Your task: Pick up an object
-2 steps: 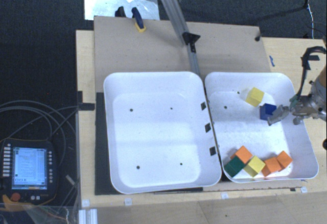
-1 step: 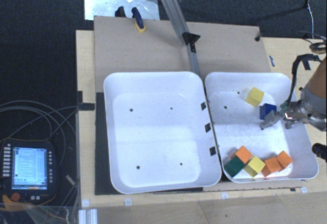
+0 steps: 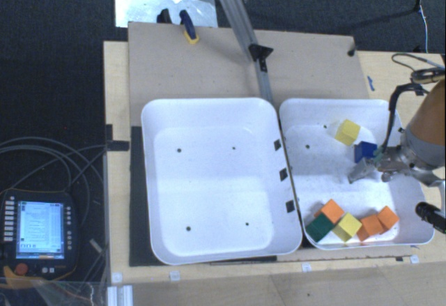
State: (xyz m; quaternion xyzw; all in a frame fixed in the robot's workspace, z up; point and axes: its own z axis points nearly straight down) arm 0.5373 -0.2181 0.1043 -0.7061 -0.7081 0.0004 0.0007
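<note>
The arm reaches in from the right over the right bin (image 3: 300,158), and the gripper (image 3: 364,172) sits low above the bare floor of that bin, roughly mid-way along its length. Whether it is spread or pressed together cannot be determined from this angle; nothing is visibly pinched in it. The nearest candidate is the blue block (image 3: 364,151), lying just beside the gripper on its far side, close enough that the two nearly overlap from this viewpoint; contact cannot be confirmed. The yellow block (image 3: 347,132) lies a little beyond that, toward the back wall. A cluster rests against the near wall: an orange block (image 3: 332,211), a green block (image 3: 319,228), a second yellow block (image 3: 346,227) and two orange blocks (image 3: 379,222), packed touching one another. In my judgement the isolated blue block is the sound choice: centre squarely over it, descend straight, and avoid the crowded cluster, where neighbours would obstruct a clean closure. The left bin (image 3: 150,158) plays no part at present.
</note>
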